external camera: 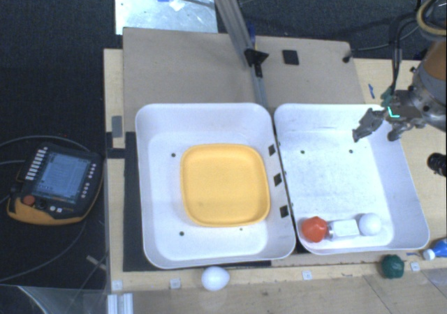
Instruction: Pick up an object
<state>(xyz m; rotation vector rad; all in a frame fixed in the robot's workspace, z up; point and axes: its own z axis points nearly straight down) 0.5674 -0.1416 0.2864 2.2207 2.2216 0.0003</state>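
Camera view shows the likeliest pick — an orange ball (315, 229) touching a white block (344, 228) and a white ball (369, 223) — along the near wall of the right bin (335, 152). The gripper (380, 126) hangs over that bin's far right edge, jaws spread and empty, well apart from them. This looks like the approach step; next it must travel toward the near wall and descend.

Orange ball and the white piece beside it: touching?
Touching. The camera view shows the orange ball pressed against the white piece, no gap between them.
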